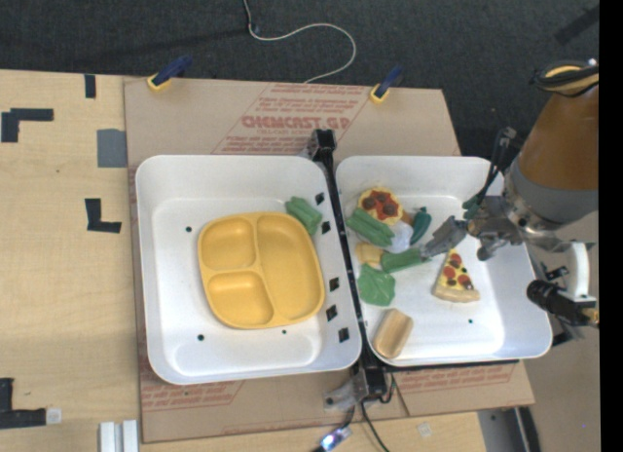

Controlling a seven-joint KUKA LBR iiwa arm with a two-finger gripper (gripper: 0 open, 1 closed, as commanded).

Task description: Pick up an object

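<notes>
Around the tool (465, 236), fingers spread, lie a pizza slice (455, 278) and green toys (389, 245).

So the light wood tabletop (58, 275) has a printed cardboard sheet (282, 119) clamped flat on it, with the two white bins (161, 182) sitting side by side on the cardboard, touching.

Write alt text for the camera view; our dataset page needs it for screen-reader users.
A grey robot arm's pincer hovers over the right white bin, above toy food including a pizza slice. The left bin holds a yellow divided plate and a green piece.
</notes>
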